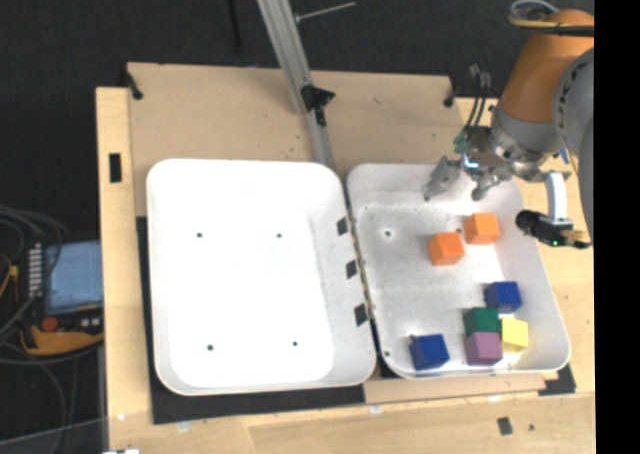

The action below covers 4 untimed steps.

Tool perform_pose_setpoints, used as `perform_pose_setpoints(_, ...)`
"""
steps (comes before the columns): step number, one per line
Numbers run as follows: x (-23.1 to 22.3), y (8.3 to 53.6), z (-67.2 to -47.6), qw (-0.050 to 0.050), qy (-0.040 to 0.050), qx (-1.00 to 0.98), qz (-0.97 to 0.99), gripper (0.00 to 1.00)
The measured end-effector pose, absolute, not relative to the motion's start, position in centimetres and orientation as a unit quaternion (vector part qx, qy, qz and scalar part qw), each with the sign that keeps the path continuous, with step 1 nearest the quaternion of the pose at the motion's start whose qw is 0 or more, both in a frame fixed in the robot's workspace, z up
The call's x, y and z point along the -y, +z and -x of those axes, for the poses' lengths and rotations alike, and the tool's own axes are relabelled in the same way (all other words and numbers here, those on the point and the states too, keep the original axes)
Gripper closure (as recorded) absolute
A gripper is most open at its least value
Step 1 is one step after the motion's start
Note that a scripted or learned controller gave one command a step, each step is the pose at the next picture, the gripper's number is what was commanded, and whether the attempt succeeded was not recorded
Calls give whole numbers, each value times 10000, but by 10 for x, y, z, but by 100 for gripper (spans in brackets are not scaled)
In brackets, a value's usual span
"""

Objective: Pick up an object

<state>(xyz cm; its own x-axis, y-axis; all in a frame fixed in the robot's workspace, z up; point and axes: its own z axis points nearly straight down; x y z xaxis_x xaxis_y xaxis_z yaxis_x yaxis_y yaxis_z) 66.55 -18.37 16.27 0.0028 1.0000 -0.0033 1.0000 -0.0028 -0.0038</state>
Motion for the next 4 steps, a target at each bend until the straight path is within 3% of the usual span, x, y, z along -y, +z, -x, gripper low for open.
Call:
perform_pose_setpoints(1, 189, 101, -667, -2, 24, 7054, 7088, 0)
perform_pose_setpoints(2, 190, 118, -670, -47, 2, 7058, 7084, 100)
perform_pose_setpoints(4, 201, 247, -670, -41, -26, 7067, 7075, 100)
